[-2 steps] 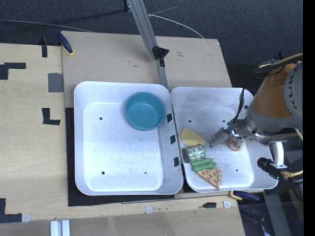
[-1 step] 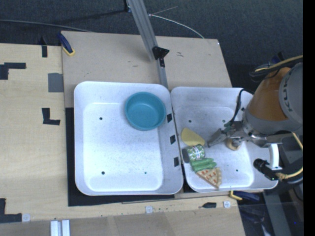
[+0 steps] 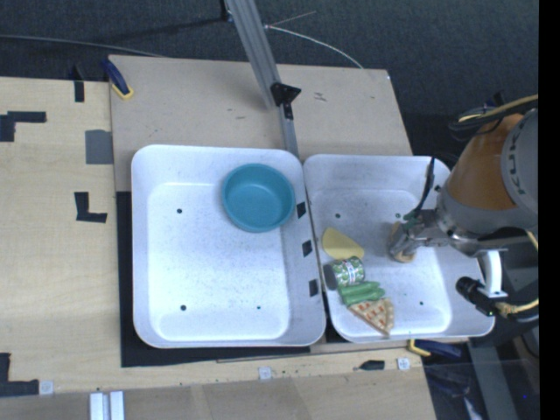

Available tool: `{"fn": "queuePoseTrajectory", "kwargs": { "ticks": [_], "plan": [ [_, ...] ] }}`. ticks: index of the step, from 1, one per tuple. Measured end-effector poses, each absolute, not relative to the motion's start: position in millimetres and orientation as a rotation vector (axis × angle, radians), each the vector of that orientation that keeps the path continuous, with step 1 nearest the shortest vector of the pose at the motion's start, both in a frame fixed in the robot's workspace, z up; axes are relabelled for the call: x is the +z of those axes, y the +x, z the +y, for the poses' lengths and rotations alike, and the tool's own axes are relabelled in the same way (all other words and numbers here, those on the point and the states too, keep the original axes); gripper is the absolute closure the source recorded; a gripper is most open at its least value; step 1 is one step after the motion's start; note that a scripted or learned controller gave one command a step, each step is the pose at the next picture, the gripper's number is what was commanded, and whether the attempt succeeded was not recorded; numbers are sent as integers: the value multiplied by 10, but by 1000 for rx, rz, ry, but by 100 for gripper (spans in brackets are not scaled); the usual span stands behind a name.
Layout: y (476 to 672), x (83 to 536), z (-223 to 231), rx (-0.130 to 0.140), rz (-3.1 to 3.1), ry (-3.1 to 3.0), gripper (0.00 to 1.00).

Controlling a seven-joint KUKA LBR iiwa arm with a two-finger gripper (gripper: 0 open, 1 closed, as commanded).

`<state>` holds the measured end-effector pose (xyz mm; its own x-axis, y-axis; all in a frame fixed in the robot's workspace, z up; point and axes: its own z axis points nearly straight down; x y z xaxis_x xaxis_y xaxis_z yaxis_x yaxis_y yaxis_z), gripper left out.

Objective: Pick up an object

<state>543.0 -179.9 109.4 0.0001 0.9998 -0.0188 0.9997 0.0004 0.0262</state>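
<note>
Nearest the lens, the pizza slice (image 3: 374, 315) lies in the right bin (image 3: 411, 169), tip toward 10 o'clock. At 1 o'clock from it, the hand (image 3: 404, 245) hangs low, grip state unreadable. At 10 o'clock, a blue bowl (image 3: 257, 198).

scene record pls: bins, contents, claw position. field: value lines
left bin: holds one blue bowl, near its upper right corner
right bin: yellow wedge, small can with green label, green piece, pizza-slice toy, clustered along its left side
claw: low over the right bin's middle, right of the cluster
claw contents: cannot tell; a tan bit sits at its tip
arm: enters from the right
</note>
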Motion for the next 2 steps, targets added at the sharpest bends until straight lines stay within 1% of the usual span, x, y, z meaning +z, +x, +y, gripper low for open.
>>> {"fn": "queuePoseTrajectory", "kwargs": {
  "ticks": [1,2],
  "plan": [
    [5470,1634,-1896,1,2220,2219,100],
    [5508,2264,-1877,3,2221,2216,100]
  ]
}}
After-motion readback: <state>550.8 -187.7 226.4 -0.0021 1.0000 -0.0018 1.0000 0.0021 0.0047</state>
